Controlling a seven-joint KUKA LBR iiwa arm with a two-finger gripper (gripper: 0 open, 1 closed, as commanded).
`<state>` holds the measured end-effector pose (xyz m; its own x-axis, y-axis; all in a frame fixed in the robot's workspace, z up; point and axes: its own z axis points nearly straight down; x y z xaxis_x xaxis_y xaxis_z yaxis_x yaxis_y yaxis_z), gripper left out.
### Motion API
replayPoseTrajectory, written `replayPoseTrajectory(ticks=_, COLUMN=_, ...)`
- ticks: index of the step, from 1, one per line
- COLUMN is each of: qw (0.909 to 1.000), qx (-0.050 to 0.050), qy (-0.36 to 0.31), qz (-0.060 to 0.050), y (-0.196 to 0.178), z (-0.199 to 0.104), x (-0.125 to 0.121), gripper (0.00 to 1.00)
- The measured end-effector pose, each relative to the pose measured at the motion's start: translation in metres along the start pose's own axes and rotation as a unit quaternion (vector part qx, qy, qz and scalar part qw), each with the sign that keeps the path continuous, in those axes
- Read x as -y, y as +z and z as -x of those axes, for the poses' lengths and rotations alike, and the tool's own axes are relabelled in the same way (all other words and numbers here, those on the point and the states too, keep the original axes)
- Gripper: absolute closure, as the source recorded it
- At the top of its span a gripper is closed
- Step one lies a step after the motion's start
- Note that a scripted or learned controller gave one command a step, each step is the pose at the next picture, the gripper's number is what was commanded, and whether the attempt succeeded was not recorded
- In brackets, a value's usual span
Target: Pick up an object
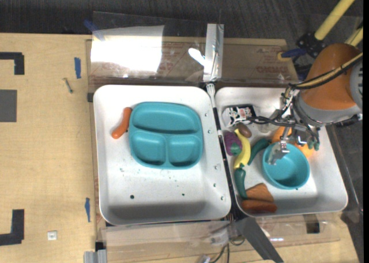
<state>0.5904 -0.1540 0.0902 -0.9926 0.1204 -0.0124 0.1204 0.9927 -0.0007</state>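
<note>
Beside teal bowl [286,166], upright-running yellow banana [242,151]

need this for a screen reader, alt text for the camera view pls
A grey arm with an orange band reaches from the right, its gripper over a teal bowl in the right bin, beside a banana. The left bin holds a teal divided plate and an orange carrot.
</note>
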Motion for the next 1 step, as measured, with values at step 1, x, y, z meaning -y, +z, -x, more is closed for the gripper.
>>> replayPoseTrajectory(ticks=1, qw=1.0000, qx=0.006, qy=0.000, qz=-0.001, y=-0.0147, z=0.0034, x=0.0003, gripper=1.00)
